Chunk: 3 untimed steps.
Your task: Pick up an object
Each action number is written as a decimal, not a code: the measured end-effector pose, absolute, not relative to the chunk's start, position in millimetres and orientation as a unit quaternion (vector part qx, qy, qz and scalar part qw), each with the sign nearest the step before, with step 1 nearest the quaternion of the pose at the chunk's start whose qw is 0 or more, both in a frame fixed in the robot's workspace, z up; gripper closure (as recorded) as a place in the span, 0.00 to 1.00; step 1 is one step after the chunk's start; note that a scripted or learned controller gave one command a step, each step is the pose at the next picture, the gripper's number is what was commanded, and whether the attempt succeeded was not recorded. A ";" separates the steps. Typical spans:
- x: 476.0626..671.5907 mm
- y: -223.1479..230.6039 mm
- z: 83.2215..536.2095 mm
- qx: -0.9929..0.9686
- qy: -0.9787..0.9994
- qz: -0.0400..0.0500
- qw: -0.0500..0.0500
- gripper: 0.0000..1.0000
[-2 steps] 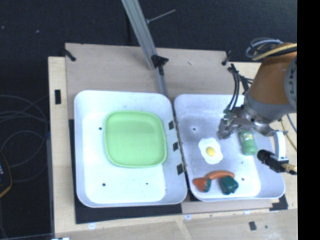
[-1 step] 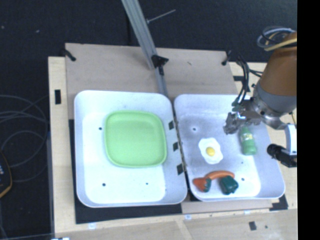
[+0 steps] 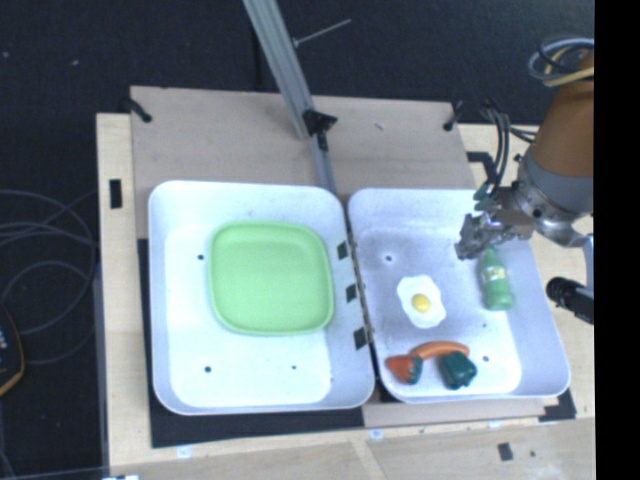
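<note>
Nearest you, a teal toy point(image 3: 458, 370) and sausage point(image 3: 438, 350) lie low in the right bin point(image 3: 540, 368). The green bottle point(image 3: 494, 282) lies just below your claw point(image 3: 478, 240); its grip you cannot tell.

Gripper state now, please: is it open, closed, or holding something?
Gripper: cannot be told; it is above the green bottle in the right bin.

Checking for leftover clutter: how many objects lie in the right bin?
4: fried egg toy centre; green bottle beside the tool; orange sausage and teal-green piece near the front.
</note>
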State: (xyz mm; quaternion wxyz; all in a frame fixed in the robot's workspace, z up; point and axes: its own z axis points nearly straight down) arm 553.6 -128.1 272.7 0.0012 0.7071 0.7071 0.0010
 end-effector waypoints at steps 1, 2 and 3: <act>550.1 -74.8 268.8 0.706 0.708 0.000 0.000 1.00; 556.8 -22.4 271.7 0.705 0.709 0.001 0.000 1.00; 565.9 30.2 250.6 0.706 0.708 0.000 -0.001 1.00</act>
